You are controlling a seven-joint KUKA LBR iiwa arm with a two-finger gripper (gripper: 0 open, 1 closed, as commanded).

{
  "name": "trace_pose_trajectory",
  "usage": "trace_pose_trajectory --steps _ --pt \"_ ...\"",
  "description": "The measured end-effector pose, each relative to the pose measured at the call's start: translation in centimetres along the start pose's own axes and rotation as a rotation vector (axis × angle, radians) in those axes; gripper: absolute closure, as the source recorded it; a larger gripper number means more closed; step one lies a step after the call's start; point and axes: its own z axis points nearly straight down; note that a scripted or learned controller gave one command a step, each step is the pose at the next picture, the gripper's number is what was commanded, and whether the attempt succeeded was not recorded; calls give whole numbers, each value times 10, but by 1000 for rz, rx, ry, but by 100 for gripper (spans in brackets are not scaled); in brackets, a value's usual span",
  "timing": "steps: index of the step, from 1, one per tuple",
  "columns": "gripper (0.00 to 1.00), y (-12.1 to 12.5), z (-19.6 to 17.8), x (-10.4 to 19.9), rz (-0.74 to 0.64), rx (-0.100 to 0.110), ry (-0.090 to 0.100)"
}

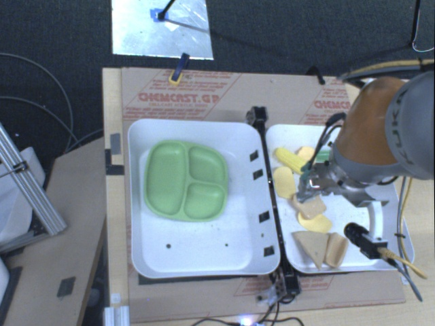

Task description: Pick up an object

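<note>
- Gripper (307,187): low over the right bin (285,138); how far open, cannot tell.
- Tan slice (312,209): directly at the gripper's near side.
- Pale yellow piece (285,180): just beside its left.

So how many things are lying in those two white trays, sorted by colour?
Green: 1, the divided plate in the left bin
Yellow: 4, yellow pieces in the right bin
Tan: 3, tan pieces in the right bin
Total: 8 in sight; the arm may cover more
</note>
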Motion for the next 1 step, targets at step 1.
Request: trace_pose_trajectory --steps 1 --pt "100 -2 0 3 0 1 0"
